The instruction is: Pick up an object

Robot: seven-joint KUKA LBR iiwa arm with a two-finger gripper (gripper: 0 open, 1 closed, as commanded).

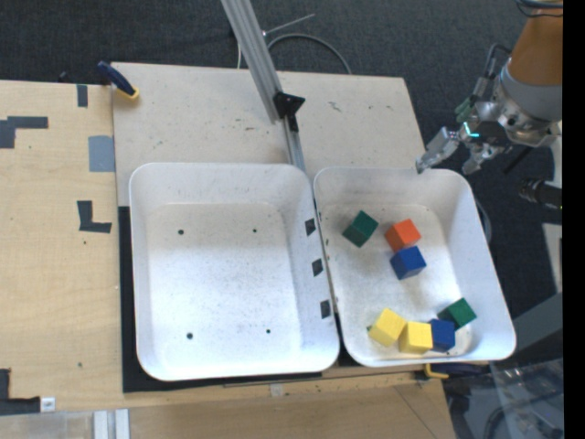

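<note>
Fingers point(430, 159) spread apart, holding nothing, gripper point(454, 151) hanging just past the far right corner of the right bin point(482, 236), above the rim. Right bin holds all blocks: green cube point(360, 228) near its middle, orange cube point(402, 234) right of it, blue cube point(408, 262) touching just below the orange. Near front edge: two yellow cubes point(388, 326) point(419, 337) side by side, small blue cube point(442, 334) against the second, dark green cube point(459, 313) close behind. Left bin point(146, 245) white, speckled, four dark dots. Metal rail point(256, 48) slants down to the seam between the bins. Tabletop point(183, 108) behind; blue-yellow clamp point(117, 79) at far left corner. Grey cable point(311, 44) on the floor behind.
</note>
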